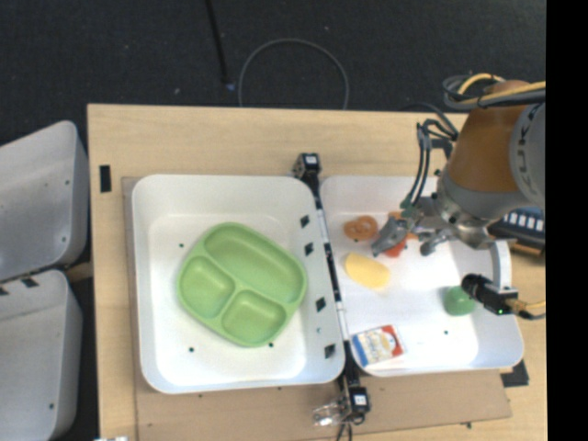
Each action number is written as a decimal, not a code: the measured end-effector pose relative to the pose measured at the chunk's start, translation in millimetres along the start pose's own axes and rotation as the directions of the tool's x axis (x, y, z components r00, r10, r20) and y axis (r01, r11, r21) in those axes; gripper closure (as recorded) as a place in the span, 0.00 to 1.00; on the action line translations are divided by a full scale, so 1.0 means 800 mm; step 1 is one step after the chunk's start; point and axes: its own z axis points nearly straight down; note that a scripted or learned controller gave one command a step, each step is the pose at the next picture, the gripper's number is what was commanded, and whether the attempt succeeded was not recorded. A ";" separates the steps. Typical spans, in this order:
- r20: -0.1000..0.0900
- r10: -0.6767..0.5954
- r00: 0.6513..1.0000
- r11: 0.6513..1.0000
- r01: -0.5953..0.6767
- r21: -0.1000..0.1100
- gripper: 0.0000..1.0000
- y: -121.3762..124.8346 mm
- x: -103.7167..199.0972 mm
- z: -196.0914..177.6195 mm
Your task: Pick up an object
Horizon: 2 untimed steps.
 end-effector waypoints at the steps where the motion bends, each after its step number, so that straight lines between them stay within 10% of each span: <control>1: 0.000 0.000 1.000 1.000 0.000 0.000 0.00 -0.012 0.001 0.065; 2: -0.002 0.004 1.000 1.000 -0.004 -0.008 1.00 -0.009 0.001 0.047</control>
